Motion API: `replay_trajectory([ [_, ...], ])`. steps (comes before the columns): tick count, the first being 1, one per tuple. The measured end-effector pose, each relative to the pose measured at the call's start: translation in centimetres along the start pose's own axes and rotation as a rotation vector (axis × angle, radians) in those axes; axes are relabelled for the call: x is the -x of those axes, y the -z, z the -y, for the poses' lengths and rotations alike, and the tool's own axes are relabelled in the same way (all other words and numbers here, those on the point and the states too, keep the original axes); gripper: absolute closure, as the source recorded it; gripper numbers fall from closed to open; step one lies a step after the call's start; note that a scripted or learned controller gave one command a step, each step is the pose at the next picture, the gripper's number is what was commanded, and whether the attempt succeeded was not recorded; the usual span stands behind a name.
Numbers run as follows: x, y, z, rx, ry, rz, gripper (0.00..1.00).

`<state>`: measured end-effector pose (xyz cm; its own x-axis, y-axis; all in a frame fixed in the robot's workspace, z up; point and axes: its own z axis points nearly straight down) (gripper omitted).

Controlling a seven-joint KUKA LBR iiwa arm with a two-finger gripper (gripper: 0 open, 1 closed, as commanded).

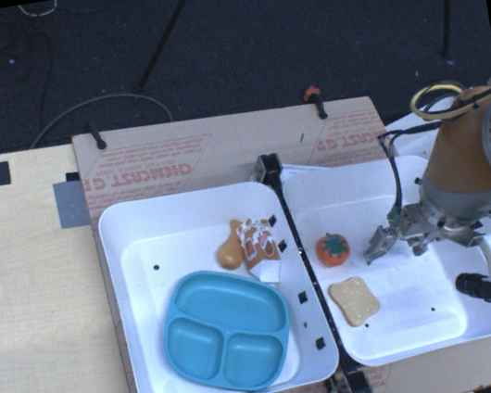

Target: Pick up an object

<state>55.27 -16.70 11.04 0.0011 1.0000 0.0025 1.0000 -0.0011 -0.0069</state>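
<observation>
The gripper (378,245) hangs low over the right bin (411,173), its fingers spread apart with nothing between them, its tips pointing toward the small orange tomato-like toy (333,249), which sits near it, close to the divider between the bins; just below lies a flat toast-shaped piece (354,300), tan and thin, resting on the bin floor; the toy tomato looks light, round and probably smooth plastic, so it may roll or slip out of a pinch unless taken across its middle; the toast looks stiff but lies flat, leaving little edge to catch, and would need a grip across its narrow sides; in the left bin (134,257) a blue sectioned plate (224,329) lies beside a brown-and-white toy (249,243), both well apart from the gripper
</observation>
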Motion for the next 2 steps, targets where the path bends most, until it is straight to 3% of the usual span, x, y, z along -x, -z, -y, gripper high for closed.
replay_trajectory([
  [1,-0.1,-2.4,0.0,0.003,-0.002,0.001,0.00],
  [2,0.0,-1.2,0.0,0.004,-0.005,0.001,1.00],
])
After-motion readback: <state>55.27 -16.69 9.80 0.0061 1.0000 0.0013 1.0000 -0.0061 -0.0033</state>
